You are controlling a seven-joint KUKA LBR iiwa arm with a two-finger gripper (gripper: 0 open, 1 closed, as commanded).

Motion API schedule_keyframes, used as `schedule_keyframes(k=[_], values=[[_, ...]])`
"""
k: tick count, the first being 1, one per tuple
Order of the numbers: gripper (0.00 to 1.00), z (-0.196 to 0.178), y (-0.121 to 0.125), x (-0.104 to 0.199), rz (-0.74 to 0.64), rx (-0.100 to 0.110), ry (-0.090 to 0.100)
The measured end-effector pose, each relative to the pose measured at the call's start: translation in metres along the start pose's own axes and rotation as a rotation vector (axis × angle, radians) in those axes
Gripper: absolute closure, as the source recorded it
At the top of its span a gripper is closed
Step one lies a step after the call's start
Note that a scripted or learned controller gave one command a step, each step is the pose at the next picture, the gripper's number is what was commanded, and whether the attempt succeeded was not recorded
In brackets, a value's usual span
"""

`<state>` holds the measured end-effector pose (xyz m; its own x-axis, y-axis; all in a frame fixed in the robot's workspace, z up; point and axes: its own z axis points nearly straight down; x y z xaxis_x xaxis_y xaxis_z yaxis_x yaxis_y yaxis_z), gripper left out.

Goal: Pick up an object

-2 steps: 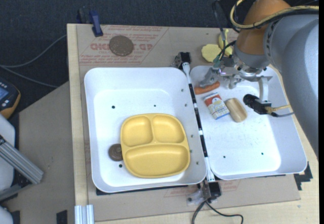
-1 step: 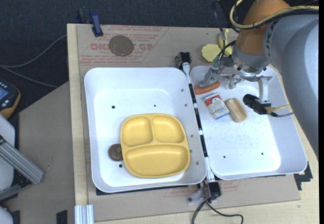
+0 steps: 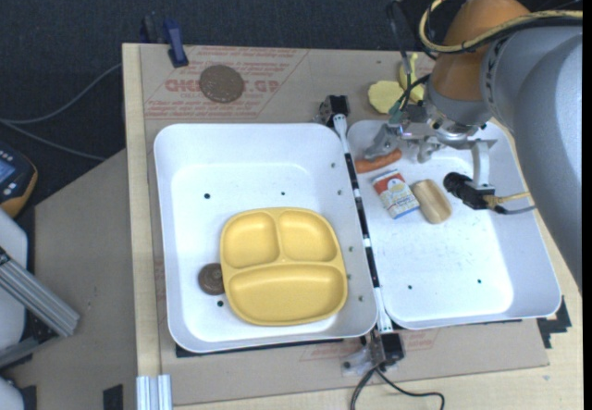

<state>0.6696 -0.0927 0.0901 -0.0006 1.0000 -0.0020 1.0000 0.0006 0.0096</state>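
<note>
The gripper [image 3: 435, 142] hangs over the right bin's [image 3: 462, 279] far end; I cannot tell its state. Just beside it lie 1 orange tool [image 3: 377, 159], 1 small red-and-white box [image 3: 395, 194] with unreadable print, and 1 tan block [image 3: 430, 201].

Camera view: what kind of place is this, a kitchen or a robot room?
Probably a robot lab or test bench, not a kitchen. A grey arm with an orange band reaches over two white bins set on a board, cables run across the dark carpet, and the yellow divided plate looks like a practice object.
</note>
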Motion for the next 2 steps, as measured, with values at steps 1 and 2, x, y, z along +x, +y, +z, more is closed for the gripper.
schedule_keyframes(k=[1,2], values=[[0.00,0.0000,0.0000,0.0001,0.000,0.000,0.000],[0.00,-0.0002,0.0003,-0.0023,0.000,-0.001,0.003]])
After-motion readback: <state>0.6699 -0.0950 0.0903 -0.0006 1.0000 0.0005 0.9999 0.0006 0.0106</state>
